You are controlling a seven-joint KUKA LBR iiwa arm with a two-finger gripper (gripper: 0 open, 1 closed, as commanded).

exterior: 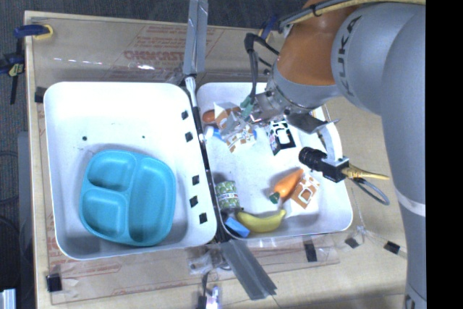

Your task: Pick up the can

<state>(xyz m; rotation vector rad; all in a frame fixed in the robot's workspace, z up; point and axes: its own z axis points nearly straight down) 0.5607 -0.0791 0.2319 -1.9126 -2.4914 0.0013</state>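
Camera view, down at a slant. Gripper (251,110) low over far end of right bin (249,168), tucked under the orange-banded wrist, directly above a heap of crumpled wrappers (235,129). Open or closed: cannot tell, wrist and clutter in the way; nothing seen held. Can (226,194) small, green label, silvery top, in near-left part of same bin, hard against the divider wall shared with left bin (65,119). Well apart from gripper: toward the camera-side edge and slightly left in picture, bare white floor between. Appears to stand upright or nearly so, top facing up; long axis probably vertical, not certain at this size. Banana (262,220) just beside it on the near-right; blue object (236,226) touching or almost touching its base; carrot (288,184) further right. Blue divided plate (129,197) in left bin, no bearing on the move. Judgement: grasp not yet begun; calls for travel along the divider toward the near edge, then a straight descent. Risk: wall on one side, banana on the other, little room to straddle.
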